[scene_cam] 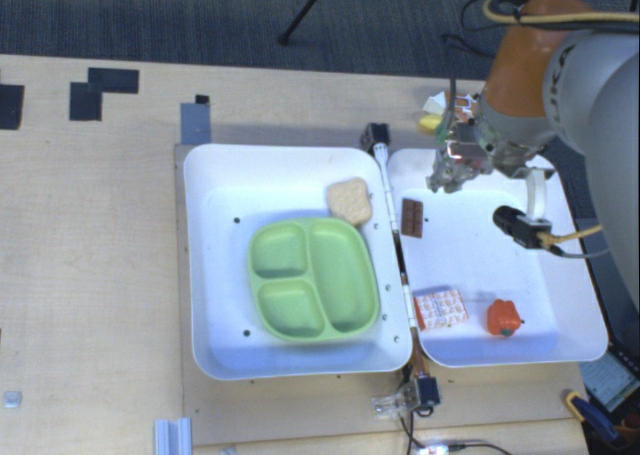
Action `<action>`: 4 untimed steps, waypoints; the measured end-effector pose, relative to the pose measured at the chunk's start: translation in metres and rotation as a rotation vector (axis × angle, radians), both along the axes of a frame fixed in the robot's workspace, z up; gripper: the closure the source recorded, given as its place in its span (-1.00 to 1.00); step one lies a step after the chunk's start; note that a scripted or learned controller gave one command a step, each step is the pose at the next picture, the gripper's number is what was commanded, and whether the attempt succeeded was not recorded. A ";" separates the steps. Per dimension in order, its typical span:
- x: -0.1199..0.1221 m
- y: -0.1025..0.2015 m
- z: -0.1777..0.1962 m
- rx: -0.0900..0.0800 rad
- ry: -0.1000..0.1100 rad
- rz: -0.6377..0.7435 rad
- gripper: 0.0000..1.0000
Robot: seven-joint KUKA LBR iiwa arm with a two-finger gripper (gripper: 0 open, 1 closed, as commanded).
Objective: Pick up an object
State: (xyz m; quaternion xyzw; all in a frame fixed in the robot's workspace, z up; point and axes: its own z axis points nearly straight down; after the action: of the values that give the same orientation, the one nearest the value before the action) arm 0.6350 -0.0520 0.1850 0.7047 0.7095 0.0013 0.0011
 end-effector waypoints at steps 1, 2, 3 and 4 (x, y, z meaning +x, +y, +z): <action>-0.003 -0.027 0.011 -0.001 -0.001 -0.003 1.00; -0.033 0.064 0.046 0.001 0.000 0.000 1.00; -0.108 -0.008 -0.001 -0.001 0.003 -0.005 1.00; -0.074 -0.063 -0.006 -0.001 0.001 -0.005 1.00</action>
State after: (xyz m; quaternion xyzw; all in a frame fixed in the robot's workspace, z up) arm 0.5610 -0.1147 0.1795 0.7066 0.7076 0.0004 0.0012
